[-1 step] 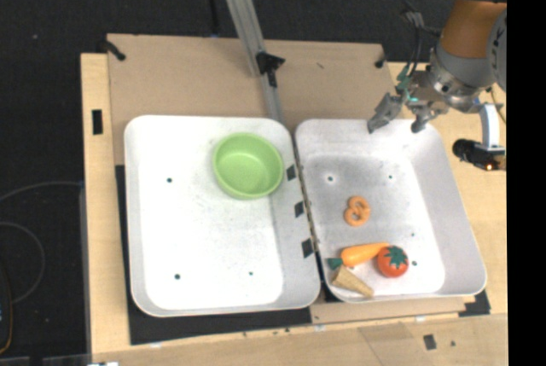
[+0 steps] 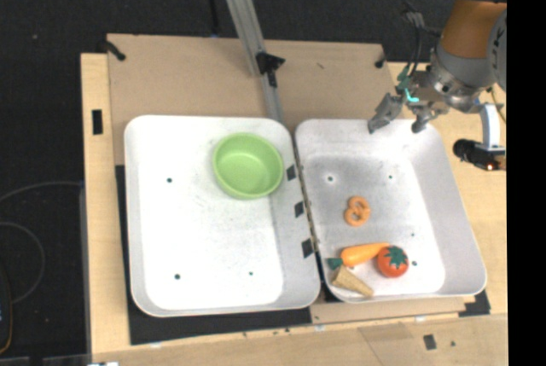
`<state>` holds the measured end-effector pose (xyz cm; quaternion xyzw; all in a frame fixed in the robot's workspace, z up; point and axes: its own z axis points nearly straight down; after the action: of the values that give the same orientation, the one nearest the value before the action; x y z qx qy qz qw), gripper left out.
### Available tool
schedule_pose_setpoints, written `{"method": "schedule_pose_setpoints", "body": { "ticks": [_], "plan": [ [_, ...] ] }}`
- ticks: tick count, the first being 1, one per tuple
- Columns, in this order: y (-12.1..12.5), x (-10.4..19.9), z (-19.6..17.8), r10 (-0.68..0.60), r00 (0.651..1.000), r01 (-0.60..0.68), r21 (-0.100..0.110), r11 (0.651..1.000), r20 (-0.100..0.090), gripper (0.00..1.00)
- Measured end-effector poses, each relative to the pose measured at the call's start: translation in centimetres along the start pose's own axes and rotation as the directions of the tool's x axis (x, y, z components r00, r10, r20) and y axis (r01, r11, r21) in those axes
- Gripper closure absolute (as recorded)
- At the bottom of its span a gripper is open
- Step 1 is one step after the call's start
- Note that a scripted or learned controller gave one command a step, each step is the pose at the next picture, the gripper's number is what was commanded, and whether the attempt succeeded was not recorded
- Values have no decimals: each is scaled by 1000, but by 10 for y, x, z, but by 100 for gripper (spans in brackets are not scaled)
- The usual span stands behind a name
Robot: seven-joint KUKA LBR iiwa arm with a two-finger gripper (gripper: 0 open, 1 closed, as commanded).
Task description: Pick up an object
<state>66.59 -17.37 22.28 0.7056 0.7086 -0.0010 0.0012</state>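
Pincer [image 2: 398, 115] spread, holding nothing, over the right white bin's [image 2: 426, 153] far rim. We see targets well below it: small orange pretzel-shaped ring [image 2: 357, 211], orange carrot [image 2: 363, 253], red tomato [image 2: 392, 261]. Risk: crowded toys by near wall, fingers may clip neighbours or slip.

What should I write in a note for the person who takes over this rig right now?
Gripper: open, holding nothing, over the far right corner of the right bin.
Right bin: pretzel near the middle; carrot, tomato and a tan wedge together at the near edge.
Left bin: green bowl near its far right corner.
Done: nothing picked up yet.
Left: choose an object, go down, grasp and lift it. The pretzel lies apart from the others, so it may be the easiest.
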Motion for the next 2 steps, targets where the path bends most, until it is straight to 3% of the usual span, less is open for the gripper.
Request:
{"method": "schedule_pose_setpoints", "body": {
  "ticks": [2],
  "plan": [
    [-13,-16,100,6,1000,-6,3,1000,0,0]
  ]
}}
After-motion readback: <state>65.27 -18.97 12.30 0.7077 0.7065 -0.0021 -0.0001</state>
